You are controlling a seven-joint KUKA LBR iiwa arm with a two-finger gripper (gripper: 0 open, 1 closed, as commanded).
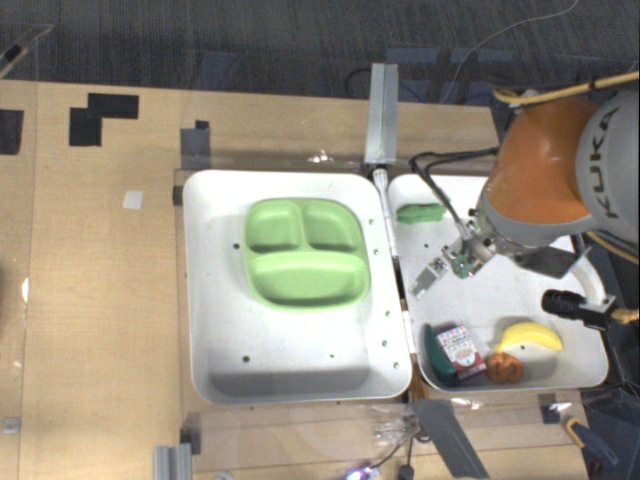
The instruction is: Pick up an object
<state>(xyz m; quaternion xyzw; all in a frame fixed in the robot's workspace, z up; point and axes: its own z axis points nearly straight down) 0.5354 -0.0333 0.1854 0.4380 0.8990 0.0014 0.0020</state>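
The arm (560, 178) enters from 3 o'clock and hangs over the right bin (590, 368). Its gripper (432, 273) sits low over the bin's left half, angled toward 8 o'clock and close to the divider between the bins. Nothing is visible between the tips, and the picture is too coarse to judge the gap, so how far apart they stand cannot be told. No object is lifted.

Candidate objects all lie in the right bin. A green pod (420, 212) rests at 12 o'clock from the gripper, near the bin's far wall. A small carton (458, 346) lies at 5 o'clock from the gripper, against a dark teal item (434, 348) in the bin's near-left corner. A reddish-brown piece (505, 368) sits just beside the carton at its 4 o'clock. A banana (530, 339) lies at 4 o'clock from the gripper, by the near wall.

The left bin (210, 348) carries a green tray (304, 251), set near its centre with its three compartments facing up.

Judgement: the objects cluster along the bin's near wall, where the floor dips toward the rim, so they crowd each other. The gripper's pose over bare floor suggests a descent or search step, with the grasp not yet made. The carton is the nearest target, but its contact with neighbours may block a finger.
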